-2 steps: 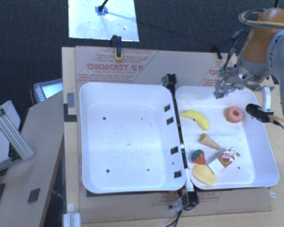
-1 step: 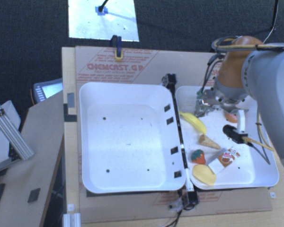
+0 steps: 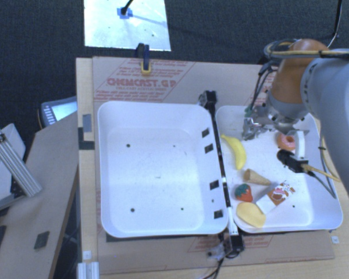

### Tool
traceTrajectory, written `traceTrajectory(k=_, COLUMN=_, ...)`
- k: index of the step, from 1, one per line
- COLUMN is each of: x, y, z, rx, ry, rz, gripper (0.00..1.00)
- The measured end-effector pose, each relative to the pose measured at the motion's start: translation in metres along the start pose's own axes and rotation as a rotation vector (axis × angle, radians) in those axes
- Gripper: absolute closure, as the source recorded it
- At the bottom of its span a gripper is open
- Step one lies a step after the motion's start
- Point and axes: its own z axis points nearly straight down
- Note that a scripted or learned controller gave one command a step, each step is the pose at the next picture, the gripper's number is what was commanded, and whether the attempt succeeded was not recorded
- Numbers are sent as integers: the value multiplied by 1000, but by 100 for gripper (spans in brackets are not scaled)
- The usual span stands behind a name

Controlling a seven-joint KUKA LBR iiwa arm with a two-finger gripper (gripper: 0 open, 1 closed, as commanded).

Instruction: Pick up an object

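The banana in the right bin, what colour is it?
Yellow; the banana shows in the camera view.

The arm [image 3: 331,80] is running off the right edge, so its base is lying out of sight. The wrist is covering the far right bin [image 3: 314,214] corner. The gripper [image 3: 251,129] is showing too small and blurred to read. A pink ring [image 3: 287,141] is lying partly behind a black part. The carton [image 3: 277,195] print is too small to read.
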Motion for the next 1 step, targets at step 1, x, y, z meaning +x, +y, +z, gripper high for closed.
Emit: traceTrajectory(k=1, x=0, y=0, z=0, rx=0, ry=0, rz=0, gripper=0)
